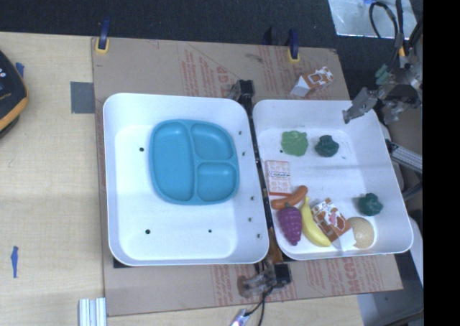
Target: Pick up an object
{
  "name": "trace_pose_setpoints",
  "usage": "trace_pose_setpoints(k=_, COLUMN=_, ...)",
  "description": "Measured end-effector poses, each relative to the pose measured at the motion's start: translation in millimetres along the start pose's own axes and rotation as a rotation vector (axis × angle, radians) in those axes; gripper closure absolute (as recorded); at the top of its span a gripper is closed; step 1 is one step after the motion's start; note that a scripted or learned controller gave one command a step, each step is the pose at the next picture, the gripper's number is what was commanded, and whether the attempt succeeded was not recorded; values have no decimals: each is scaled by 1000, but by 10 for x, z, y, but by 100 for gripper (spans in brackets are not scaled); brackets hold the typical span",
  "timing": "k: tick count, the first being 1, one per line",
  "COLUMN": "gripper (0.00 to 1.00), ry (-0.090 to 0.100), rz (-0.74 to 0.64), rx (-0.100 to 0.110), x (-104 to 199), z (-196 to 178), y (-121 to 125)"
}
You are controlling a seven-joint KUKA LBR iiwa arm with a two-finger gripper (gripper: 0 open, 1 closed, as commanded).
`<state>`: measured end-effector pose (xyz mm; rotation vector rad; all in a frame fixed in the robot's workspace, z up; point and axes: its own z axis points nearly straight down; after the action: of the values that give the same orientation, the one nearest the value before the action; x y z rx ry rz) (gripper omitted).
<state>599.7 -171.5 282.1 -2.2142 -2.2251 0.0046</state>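
The right bin [381,146] holds several toy foods. A light green piece [294,143] and a dark green broccoli [327,146] lie near its back. Another dark green piece [370,204] sits by the right wall. Along the left and front lie a pink-and-white carton [277,172], an orange sausage [290,197], purple grapes [290,222], a banana [313,225], a red-and-white carton [331,218] and a beige round piece [361,232]. My gripper [358,109] hangs over the bin's back right corner, above and to the right of the broccoli, with nothing seen in it.
The left bin [126,174] holds a blue divided plate [193,161]. A small carton [313,81] lies on the cardboard behind the right bin. Clamps [292,43] hold the cardboard's back edge. Cables and a bracket [392,19] crowd the far right.
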Motion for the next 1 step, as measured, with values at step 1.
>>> trace_pose_setpoints(k=1, gripper=0, ry=0, rz=-1, rx=2, x=772, z=1913, y=47)
